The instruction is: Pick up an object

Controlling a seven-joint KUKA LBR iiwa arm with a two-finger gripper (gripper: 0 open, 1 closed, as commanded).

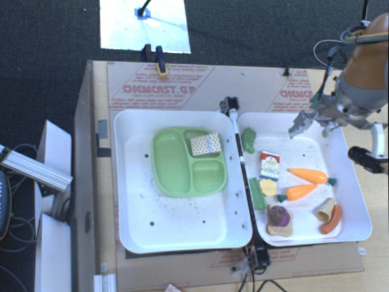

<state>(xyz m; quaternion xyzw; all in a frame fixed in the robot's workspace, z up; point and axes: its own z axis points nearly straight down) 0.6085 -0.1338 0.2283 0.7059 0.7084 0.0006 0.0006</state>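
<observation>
Gripper [314,121] over far edge of right bin [355,224], fingers spread well apart, one tip [297,128] toward the divider side, the other [328,130] toward the arm. Nothing between them, touching nothing visible. Orange band and grey wrist of arm [364,72] just behind, at right edge.

Near to far, right bin:
- Toast slice with purple blob on top [279,219], near-left corner.
- Sausage [332,219] plus tan cone-shaped piece [326,208], near-right; sausage long axis runs diagonal, near-left to far-right; the two touching.
- Green strip [256,193] along the divider, yellow piece [268,187] just beside it.
- Two carrots mid-bin. Nearer carrot [299,191]: long axis near horizontal, slightly tilted, green stem end left, tip right. Farther carrot [310,175]: long axis near horizontal, tip left, green stem end right. The pair close together, pointing opposite ways.
- Red-and-white carton [270,165], lying flat, long axis roughly near-far.
- Green broccoli-like piece [248,140], far-left by the divider.

Carrots and carton well apart from gripper, nearer the camera.

Left bin [140,224]: green divided tray [182,175] in the middle, patterned block [205,144] in its far-right compartment.

Beyond bins: printed board [182,87], blue-yellow clamp [160,59] on its far edge.
</observation>
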